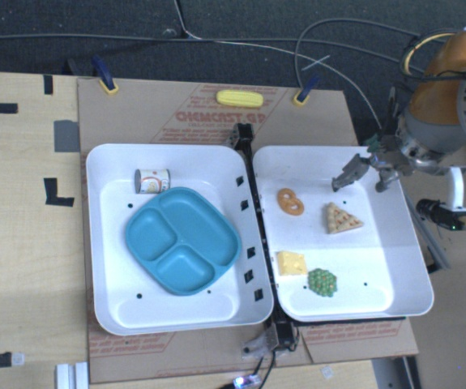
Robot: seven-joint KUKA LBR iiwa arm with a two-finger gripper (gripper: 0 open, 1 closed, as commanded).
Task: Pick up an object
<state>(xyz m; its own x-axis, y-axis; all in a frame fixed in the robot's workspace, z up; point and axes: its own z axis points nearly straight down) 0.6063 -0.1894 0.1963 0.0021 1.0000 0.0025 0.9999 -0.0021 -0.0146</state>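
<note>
Down at the front edge, the left bin [103, 241] sits closest, and it carries a blue tray [182, 240] with three compartments, lying flat across the middle. Just behind the tray, at the back left, a small can [151, 181] lies on its side, close to the tray's rim but apart from it. Further back, beyond both bins, a yellow banana [239, 98] rests on the cardboard.

Across the black divider now, into the right bin [395, 258]. A pretzel [290, 202] sits near the divider, with a yellow cheese square [291, 262] in front of it. Just right of the cheese, a green broccoli piece [322, 282], near but not touching. A pizza slice [342, 219] lies mid-bin, to the right of the pretzel and well apart from it.

And over on the far right, the gripper [367, 176] hovers above the bin's back right area, up and to the right of the pizza slice. Its two fingers are spread wide apart, nothing between them. The grey arm with its orange band comes in behind it.
</note>
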